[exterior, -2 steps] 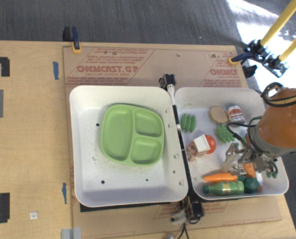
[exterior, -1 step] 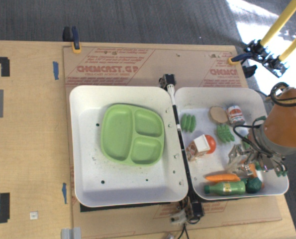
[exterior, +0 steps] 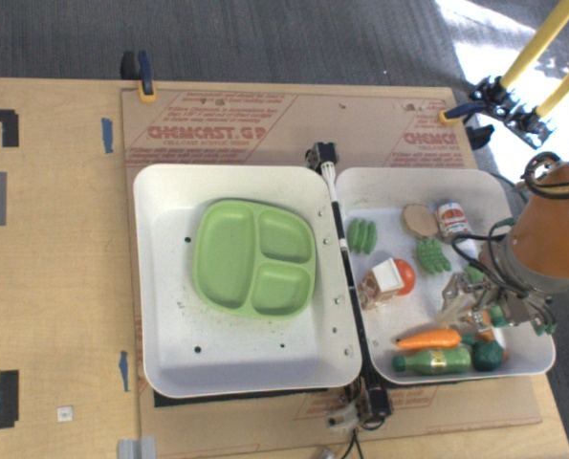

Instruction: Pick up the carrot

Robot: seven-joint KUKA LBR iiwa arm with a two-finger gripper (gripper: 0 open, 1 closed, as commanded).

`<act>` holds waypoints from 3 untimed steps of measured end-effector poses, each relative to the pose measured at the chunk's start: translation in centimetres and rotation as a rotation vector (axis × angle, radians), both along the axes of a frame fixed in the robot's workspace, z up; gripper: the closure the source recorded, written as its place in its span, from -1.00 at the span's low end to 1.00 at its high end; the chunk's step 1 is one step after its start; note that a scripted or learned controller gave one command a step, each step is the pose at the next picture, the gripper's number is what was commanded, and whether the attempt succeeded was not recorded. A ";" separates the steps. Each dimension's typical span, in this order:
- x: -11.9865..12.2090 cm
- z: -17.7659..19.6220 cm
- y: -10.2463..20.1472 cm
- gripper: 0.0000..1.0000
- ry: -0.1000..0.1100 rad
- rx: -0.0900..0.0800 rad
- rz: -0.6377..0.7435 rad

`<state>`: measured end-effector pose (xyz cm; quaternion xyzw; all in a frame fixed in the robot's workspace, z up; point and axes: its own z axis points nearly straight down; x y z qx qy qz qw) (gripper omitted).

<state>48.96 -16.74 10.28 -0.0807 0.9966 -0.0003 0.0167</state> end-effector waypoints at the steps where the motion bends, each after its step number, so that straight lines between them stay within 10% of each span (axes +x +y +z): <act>1: 0.0 0.0 0.0 -1.00 0.000 0.000 0.000; 3: 0.4 -1.2 1.1 -1.00 0.018 -0.021 0.444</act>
